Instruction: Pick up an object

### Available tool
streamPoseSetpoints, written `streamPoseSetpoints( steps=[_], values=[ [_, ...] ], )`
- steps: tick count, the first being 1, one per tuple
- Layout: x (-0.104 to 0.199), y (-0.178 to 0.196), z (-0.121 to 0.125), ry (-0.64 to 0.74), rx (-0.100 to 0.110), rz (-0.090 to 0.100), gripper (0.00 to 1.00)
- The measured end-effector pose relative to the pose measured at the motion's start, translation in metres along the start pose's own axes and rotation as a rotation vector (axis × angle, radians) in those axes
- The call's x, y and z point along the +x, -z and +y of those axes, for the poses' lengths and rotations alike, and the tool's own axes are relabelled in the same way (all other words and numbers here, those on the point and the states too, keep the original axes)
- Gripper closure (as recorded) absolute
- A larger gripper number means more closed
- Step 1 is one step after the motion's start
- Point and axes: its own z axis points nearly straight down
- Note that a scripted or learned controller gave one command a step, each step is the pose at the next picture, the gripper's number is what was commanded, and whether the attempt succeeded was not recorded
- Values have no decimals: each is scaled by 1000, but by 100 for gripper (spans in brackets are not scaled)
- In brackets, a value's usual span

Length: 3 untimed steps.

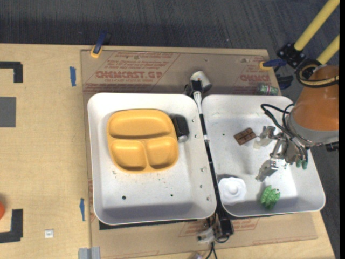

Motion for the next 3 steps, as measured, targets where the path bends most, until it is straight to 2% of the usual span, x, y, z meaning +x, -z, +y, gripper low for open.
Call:
streamPoseSetpoints(
  steps=[1, 2, 3],
  values=[
    [-44, -2, 9, 214, -1, -1, 0],
    [-123, -33, -9, 231, -1, 26, 0],
    [-46, -32, 24, 237, -2, 2, 0]
  ],
)
